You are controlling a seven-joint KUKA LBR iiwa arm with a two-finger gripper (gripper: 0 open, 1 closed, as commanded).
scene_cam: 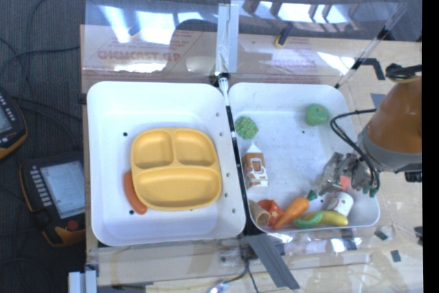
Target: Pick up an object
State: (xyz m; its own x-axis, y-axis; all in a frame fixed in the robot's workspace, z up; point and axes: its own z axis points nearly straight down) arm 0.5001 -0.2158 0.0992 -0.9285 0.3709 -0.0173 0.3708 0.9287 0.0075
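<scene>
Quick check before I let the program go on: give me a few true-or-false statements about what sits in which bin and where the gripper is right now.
1. The yellow three-compartment plastic tray lies in the left white bin. True.
2. The orange toy carrot lies in the left bin. False: it lies in the right white bin, near its front edge.
3. The two-finger gripper is over the right bin's front right part. True.
4. The round green toy ball lies on the yellow tray. False: it lies in the right bin, towards the back.
5. A reddish-orange toy sausage lies beside the tray's left edge. True.
</scene>
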